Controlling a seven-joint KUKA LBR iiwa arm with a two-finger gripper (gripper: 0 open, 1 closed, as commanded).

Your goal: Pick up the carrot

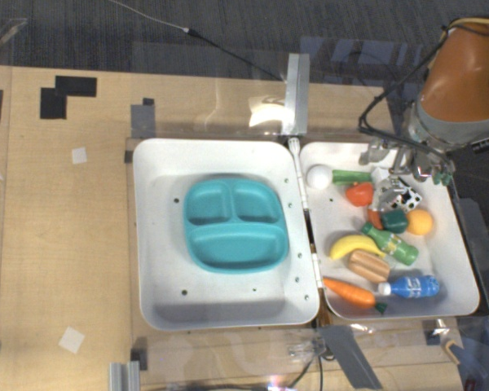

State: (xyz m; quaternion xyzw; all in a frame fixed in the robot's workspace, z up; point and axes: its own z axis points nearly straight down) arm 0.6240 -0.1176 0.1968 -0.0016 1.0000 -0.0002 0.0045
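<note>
The carrot (350, 292) lies at the near edge of the right bin (466, 287), well apart from the pincer (394, 192) and toward the camera from it, its orange body slanting toward a green stub end beside the blue bottle (411, 286). To do this step well, I judge the arm should rise clear of the clutter under it, travel toward the near wall, and turn the wrist so the 2 fingers close across the carrot's narrow width rather than along its length. The hot dog (367, 264) and banana (352, 245) lie between pincer and carrot, just beside the carrot, so a straight, vertical descent looks safest; the bin wall on the carrot's far side leaves little room for a finger. The pincer itself hangs low over the tomato (359, 193), the green cup (394, 221) and the black-and-white die (408, 199). Its metal parts blur into those toys, so I cannot tell how far it is open, nor whether it touches or grips anything.
</note>
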